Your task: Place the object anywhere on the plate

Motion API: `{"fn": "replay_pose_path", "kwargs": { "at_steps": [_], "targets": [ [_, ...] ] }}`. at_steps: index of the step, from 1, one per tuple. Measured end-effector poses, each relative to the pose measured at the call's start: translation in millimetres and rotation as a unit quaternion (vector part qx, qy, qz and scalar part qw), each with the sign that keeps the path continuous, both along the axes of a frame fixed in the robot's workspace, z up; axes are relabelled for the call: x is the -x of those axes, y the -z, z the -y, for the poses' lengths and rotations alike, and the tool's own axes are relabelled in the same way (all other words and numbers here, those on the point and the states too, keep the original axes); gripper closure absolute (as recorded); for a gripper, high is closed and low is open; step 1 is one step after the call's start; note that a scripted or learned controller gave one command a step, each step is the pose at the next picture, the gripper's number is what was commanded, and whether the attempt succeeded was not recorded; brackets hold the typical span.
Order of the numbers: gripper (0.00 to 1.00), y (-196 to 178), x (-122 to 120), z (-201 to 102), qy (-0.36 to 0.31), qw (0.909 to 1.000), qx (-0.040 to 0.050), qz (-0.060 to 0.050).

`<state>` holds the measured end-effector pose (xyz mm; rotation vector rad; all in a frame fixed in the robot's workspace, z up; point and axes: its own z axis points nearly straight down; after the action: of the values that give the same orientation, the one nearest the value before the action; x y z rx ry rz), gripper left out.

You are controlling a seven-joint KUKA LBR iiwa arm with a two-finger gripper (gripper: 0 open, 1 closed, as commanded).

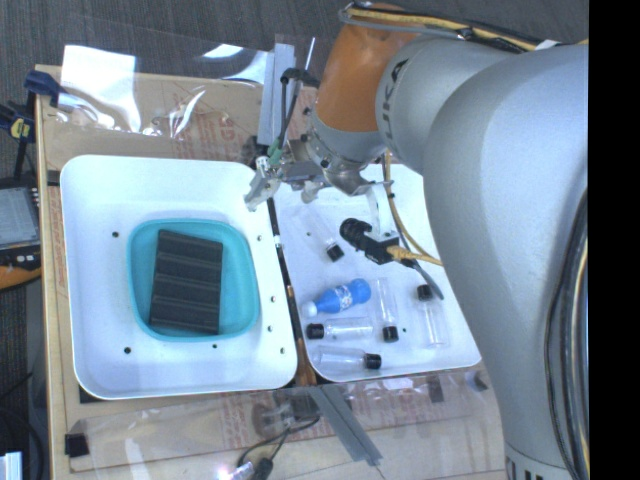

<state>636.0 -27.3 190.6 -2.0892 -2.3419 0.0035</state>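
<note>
- Overhead, the grey arm [480,168] with its orange band fills the view's right side and ends in the claw [268,180], which hangs over the seam where the two bins meet at their far ends.
- The left bin [90,348] spreads out below and to the left of the claw. The right bin [450,353] lies below and to its right. Both sit on the desk [120,423].
- A teal plate [238,258] rests in the left bin, down-left of the claw and well apart from it.
- The ridged dark block [187,281] lies flat on that plate, not in the claw.
- Whether the claw is spread or pressed together cannot be told. Nothing is seen in it.
- A small blue bottle [340,296] and clear black-capped tubes [345,330] lie in the right bin, below and right of the claw.
</note>
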Motion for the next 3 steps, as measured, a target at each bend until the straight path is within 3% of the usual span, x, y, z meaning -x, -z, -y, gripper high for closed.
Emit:
{"fn": "replay_pose_path", "kwargs": {
  "at_steps": [1,2,3],
  "targets": [
    [0.0,-4.2,82.5,78.2,0.029,0.9996,0.0005,0.0],
    [0.0,-71.1,134.8,156.2,-0.029,0.9996,0.0005,0.002],
    [0.0,-178.4,158.8,182.8,-0.017,0.9999,0.0011,0.003]
  ]
}}
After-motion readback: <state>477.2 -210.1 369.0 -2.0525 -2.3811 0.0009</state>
